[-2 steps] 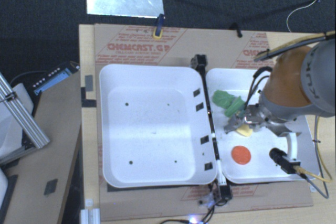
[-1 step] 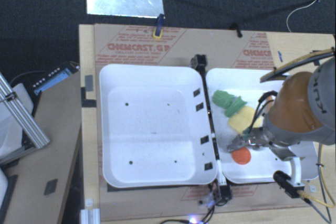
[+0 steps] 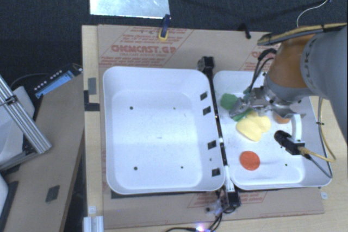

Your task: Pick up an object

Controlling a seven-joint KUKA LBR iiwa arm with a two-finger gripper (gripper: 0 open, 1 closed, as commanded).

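The grey arm [image 3: 321, 62] with its orange band [image 3: 288, 68] reaches in from the right over the right bin [image 3: 312, 174], and its pincer [image 3: 242, 108] hangs low in the far left part of that bin. Whether the pincer is spread or pressed together cannot be told, since the wrist hides much of it and the tips blur into what lies beneath.

Just beside the pincer, toward the bin's far left corner, lies a green object [image 3: 228, 100], partly covered by the metal of the tool. Nearer, and touching or almost touching the pincer's underside, lies a pale yellow object [image 3: 253, 128]. A small orange piece [image 3: 281, 118] peeks out to the right of it, under the wrist. Near the bin's near edge sits a flat red-orange disc [image 3: 250, 161], well apart from the pincer. A black cable fitting [image 3: 287, 141] hangs from the arm over the bin's right part.

The left bin [image 3: 117, 182] stands just beside the right one, both on the bench [image 3: 179, 43].
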